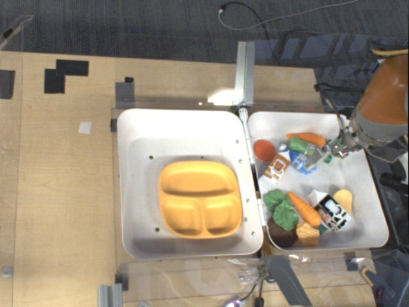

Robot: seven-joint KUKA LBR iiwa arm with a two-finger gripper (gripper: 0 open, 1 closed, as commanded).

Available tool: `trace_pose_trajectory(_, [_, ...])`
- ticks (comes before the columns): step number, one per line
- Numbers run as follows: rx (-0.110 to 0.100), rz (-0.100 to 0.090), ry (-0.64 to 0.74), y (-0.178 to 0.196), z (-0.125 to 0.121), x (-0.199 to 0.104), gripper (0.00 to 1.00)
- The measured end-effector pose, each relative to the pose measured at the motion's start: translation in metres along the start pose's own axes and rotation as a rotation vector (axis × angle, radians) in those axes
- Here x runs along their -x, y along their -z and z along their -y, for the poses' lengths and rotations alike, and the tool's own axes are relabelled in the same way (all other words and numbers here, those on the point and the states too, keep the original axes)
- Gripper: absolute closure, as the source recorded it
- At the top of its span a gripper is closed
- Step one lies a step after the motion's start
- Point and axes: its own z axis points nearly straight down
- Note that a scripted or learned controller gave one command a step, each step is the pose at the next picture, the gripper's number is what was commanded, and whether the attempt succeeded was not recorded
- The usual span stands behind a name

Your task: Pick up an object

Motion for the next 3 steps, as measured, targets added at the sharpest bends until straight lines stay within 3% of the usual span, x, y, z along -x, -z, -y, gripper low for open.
trace_pose_trajectory(1, [0.001,0.0,0.077,0.034,0.073,-0.085,0.0])
trace_pose_trajectory(2, [-0.001,-0.001,-0.04,-0.038,0.108,-0.017,0.0])
trace_pose_trajectory(3, [0.006,0.004,-0.041,-0.026,0.105,-0.016,1.0])
